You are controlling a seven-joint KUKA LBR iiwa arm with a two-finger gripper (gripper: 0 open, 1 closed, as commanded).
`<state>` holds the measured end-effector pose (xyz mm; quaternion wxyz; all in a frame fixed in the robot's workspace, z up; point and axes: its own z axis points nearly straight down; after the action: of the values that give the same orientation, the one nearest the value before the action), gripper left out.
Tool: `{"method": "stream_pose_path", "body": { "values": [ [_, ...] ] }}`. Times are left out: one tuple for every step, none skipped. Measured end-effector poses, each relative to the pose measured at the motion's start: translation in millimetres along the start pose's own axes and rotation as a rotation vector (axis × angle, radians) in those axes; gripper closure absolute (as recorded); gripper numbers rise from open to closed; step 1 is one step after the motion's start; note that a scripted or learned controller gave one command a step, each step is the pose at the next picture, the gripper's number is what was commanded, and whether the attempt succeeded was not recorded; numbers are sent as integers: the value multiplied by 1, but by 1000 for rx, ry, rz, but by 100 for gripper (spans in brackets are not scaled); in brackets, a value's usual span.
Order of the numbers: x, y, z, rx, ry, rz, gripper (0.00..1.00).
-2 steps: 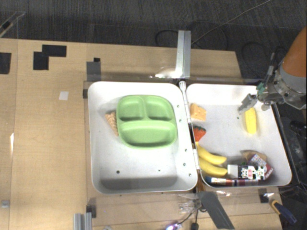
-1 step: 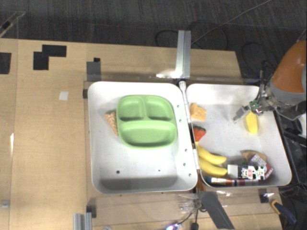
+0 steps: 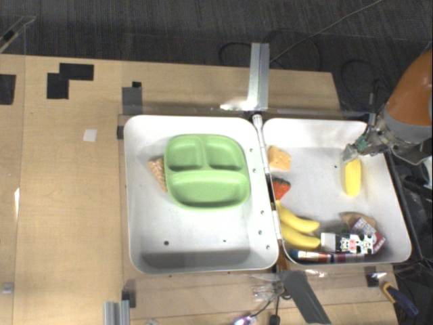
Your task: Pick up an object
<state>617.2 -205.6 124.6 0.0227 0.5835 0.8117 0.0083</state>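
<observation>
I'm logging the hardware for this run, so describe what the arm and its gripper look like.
The arm enters from the right edge as a rounded orange section above a grey wrist housing. From the wrist a small gripper of pale grey-green metal juts out, slim and angular. A dark cable or strut runs up beside the wrist. No markings or labels are legible on it.

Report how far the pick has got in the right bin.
Done: the two-finger gripper has reached the right white bin and sits just above the upper end of the small yellow oblong object. In hand: nothing visibly; that object lies on the bin floor. Left: the grasp and lift. The two yellow bananas and the green divided plastic tray lie apart from the gripper.
</observation>
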Motion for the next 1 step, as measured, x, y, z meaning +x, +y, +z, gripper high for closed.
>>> {"method": "stream_pose_path", "body": {
  "values": [
    [54, 52, -84, 34, 21, 160, 100]
  ]
}}
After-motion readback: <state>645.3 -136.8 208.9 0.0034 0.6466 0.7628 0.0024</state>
